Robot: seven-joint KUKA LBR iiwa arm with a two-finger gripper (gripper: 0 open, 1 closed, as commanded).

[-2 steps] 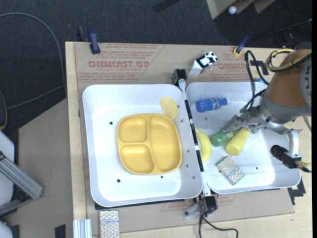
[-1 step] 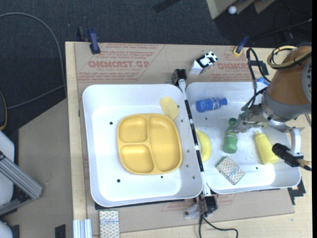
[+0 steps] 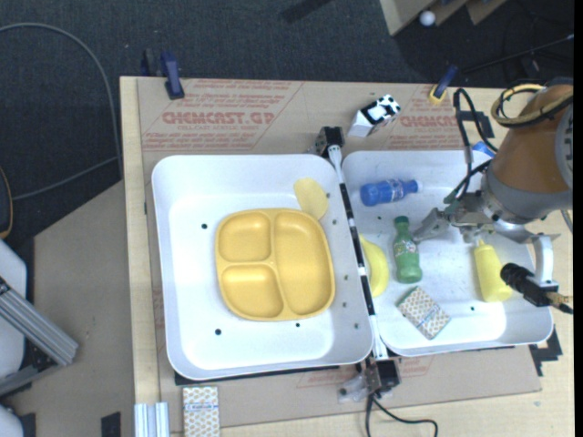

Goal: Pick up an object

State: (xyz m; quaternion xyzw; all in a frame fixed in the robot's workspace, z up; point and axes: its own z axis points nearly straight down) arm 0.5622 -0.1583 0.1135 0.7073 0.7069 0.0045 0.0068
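A yellow tray (image 3: 274,264) lay in the left bin (image 3: 173,244). In the right bin (image 3: 437,340), a green bottle (image 3: 404,250) lay with its long axis near-to-far, cap pointing far. Nothing was lifted yet; the whole pick remained. The gripper (image 3: 428,227) hovered just right of the bottle; its grip state I could not tell.

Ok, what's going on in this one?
A grey arm with an orange band reaches in over the right bin, its hand low beside a green bottle. Nothing is visibly gripped. A blue bottle, a yellow bottle and a patterned packet also lie there; the left bin holds a yellow divided plate.
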